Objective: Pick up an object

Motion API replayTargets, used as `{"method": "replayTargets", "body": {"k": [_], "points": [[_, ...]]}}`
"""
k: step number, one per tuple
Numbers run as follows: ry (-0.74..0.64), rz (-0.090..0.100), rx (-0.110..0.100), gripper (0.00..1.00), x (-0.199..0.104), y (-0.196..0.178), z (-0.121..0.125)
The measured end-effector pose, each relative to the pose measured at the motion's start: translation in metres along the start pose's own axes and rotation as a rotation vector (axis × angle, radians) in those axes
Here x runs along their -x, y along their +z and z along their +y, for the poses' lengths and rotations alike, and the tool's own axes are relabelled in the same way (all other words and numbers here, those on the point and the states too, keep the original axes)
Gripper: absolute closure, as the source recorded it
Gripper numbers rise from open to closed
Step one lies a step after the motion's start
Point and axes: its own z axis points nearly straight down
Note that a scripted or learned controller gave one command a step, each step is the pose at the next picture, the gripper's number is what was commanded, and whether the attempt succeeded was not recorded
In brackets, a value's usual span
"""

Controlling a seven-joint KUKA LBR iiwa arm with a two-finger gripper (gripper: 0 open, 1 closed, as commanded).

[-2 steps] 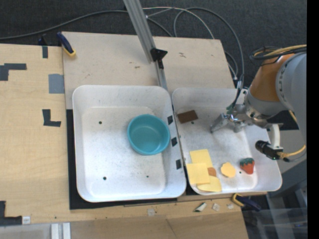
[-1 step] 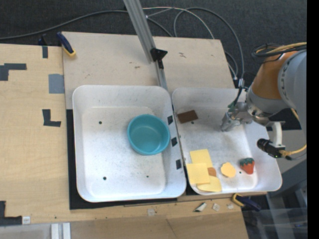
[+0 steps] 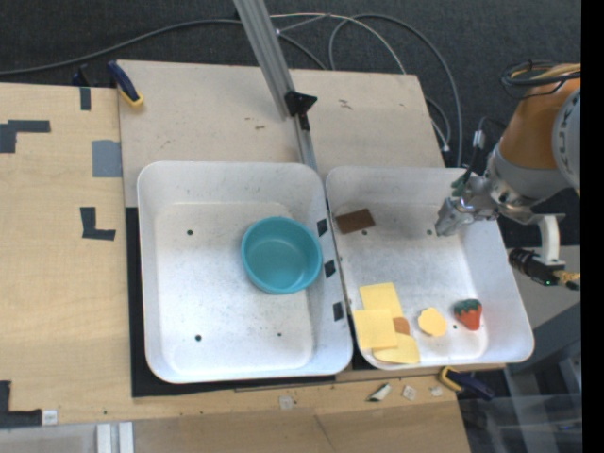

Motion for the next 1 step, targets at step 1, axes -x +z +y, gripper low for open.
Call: {"method": "replayTargets", "body": {"k": [1], "points": [[0.0, 0.0, 0.0, 1.0, -0.0004, -0.0427, 0.0035]]}}
